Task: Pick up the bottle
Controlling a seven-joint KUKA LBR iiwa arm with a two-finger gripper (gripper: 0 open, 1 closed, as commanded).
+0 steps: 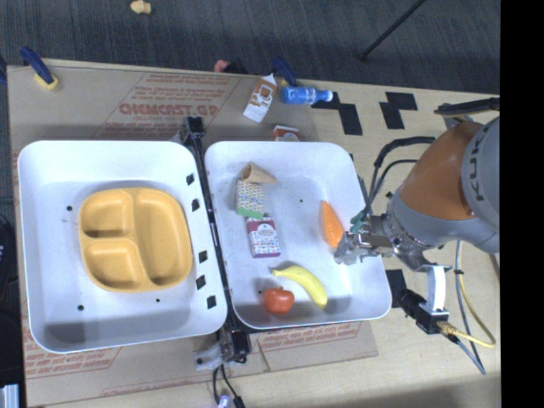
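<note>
Gripper (350,246) poised at the right bin's (364,289) right edge; whether it is open or closed cannot be told, and nothing is seen in its grasp. Carrot (331,223) just beside it to the left; banana (304,283) and tomato (278,300) farther left and lower. Bottle (304,96) well above, outside the bins on the bench (153,100).

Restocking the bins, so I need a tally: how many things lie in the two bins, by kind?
Divided yellow plate: 1
Carrot: 1
Banana: 1
Tomato: 1
Cone-topped carton: 1
Small pouch: 1
Total: 6
</note>
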